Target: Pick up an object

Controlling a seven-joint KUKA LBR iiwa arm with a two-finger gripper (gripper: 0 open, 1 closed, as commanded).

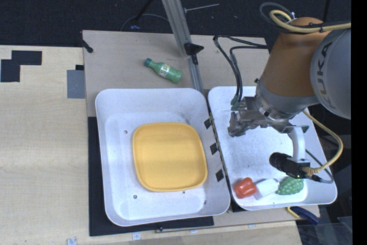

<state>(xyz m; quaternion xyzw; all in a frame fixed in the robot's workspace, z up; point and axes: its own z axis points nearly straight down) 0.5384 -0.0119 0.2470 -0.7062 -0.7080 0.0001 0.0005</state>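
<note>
Red object: a small red piece [245, 187], perhaps a toy pepper, lies in the right bin [252, 152] near its front edge, close to the front-left corner.

Neighbours: a small white piece [266, 186] lies just beside it at 3 o'clock, apparently touching. A green bumpy object [290, 186] sits beyond that, further toward 3 o'clock, under a black fitting on the arm.

Long axis: the three pieces form a short row running 9 to 3 o'clock along the bin's front wall. The red object itself looks roughly as wide as it is long, so no clear axis can be told.

Gripper: the gripper [237, 124] hangs over the rear-left part of the right bin, near the wall shared with the left bin. Its fingers are dark and seen from above; how far apart they stand cannot be told. Nothing is seen between them.

Key relation: the red object lies at about 6 o'clock from the gripper, well apart, with bare bin floor between.

Likely move: travel toward 6 o'clock, then descend; the front wall and the white piece crowd the grasp.

Left bin: the left bin [109, 123] holds a yellow plate [169, 156] at its centre.

Bench: a green bottle [163, 70] lies on its side behind the left bin, at 12 o'clock.
</note>
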